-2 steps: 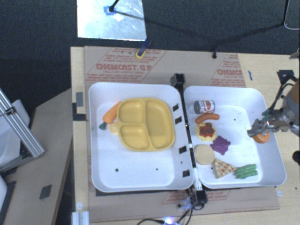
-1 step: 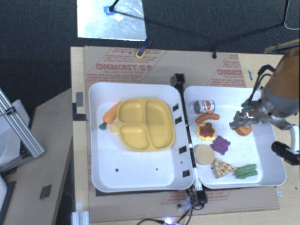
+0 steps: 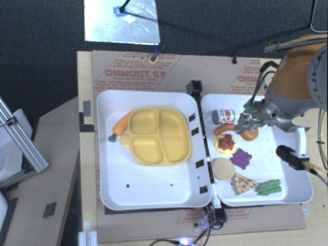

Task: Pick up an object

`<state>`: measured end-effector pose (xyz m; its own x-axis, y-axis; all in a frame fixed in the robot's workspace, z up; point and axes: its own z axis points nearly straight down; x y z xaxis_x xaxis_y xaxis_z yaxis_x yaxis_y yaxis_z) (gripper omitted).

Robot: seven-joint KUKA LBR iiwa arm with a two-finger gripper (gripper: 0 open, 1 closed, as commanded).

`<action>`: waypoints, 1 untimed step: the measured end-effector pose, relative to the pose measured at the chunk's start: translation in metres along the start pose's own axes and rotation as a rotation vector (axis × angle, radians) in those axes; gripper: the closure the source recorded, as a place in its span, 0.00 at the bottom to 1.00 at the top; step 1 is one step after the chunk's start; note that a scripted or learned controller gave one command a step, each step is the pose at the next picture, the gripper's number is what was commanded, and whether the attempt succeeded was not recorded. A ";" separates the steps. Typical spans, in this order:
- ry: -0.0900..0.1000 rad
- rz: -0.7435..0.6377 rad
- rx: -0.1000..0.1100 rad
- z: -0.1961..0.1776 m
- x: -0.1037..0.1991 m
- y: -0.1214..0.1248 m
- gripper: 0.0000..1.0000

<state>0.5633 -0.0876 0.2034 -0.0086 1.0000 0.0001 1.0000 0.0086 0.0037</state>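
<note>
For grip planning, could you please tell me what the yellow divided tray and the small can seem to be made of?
The yellow divided tray looks like moulded plastic with a smooth, slightly glossy finish: uniform colour and rounded compartment edges. The small can seems metal with a red printed label, judging by its pale shiny end, though it may be a plastic toy.

Robotics lab setup, not a home or kitchen. Counter (image 3: 287, 209) covered with a cardboard sheet (image 3: 138, 70) printed "CHEMCAST GP", 2 white bins (image 3: 148, 199) clipped side by side on it. Industrial arm (image 3: 300, 83) with orange band and loose cables reaches in from the right. Plastic toy food (image 3: 241, 160) in the right bin, a yellow divided plate (image 3: 156, 136) in the left. Dark carpet floor, aluminium framing (image 3: 18, 137) at left, a shiny metal plate (image 3: 122, 14) on the floor behind.
</note>
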 end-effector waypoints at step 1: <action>0.001 0.001 0.000 -0.017 0.048 0.027 1.00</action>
<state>0.5898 -0.0397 0.2201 -0.0073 1.0000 0.0007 1.0000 0.0073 0.0038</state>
